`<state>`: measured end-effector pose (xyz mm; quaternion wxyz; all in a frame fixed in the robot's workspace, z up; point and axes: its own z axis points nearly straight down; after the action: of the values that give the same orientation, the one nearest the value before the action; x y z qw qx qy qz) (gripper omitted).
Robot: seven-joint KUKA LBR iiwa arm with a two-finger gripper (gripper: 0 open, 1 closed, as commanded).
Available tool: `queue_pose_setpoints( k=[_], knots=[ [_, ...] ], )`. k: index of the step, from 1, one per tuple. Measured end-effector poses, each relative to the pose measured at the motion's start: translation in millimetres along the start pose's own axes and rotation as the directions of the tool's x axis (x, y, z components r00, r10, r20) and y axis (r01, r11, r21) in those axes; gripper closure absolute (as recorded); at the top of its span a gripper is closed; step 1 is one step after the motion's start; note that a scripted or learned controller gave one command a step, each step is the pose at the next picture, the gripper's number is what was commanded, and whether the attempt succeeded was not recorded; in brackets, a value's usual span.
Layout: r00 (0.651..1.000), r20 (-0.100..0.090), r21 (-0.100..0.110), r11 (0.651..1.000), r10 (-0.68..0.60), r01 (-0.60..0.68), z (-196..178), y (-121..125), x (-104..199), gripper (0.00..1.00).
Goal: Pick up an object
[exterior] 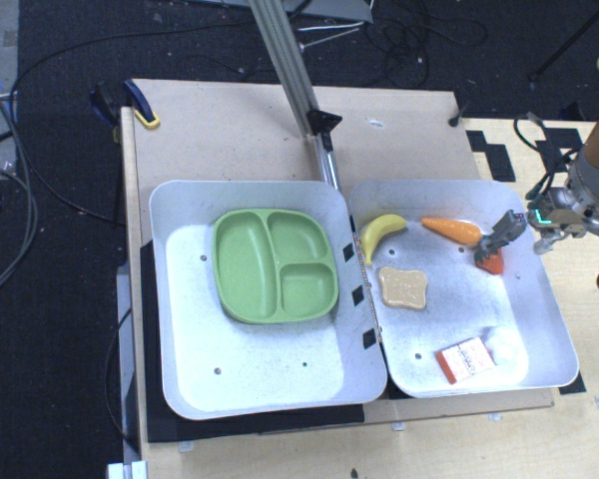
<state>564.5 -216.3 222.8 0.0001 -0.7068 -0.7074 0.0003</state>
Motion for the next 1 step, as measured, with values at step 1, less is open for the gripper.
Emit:
queue_pose_setpoints(
  k=[1],
  knots=[
    [1.000, 0.000, -0.001, 1.000, 0.000, 0.000, -0.2, 0.2, 0.0, 0.00]
  ],
)
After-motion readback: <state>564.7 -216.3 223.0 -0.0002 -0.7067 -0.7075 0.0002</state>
